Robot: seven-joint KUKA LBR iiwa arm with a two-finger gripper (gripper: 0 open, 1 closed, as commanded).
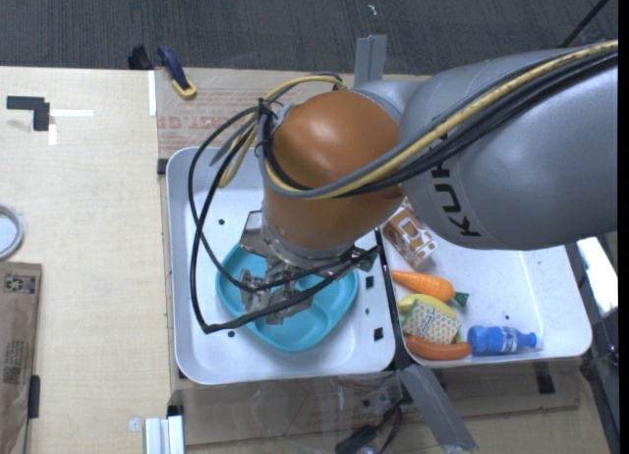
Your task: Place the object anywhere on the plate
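Over blue plate [295,329] | gripper [278,297] | carrot [425,284] well apart, right bin [550,295]

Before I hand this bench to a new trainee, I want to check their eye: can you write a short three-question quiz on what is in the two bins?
1. True or false: the blue plate lies in the left bin.
2. Which bin holds the carrot?
3. The blue bottle lies: A) on the plate, B) near the right bin's front edge, C) outside both bins.

Key: 1 true. 2 the right bin. 3 B.
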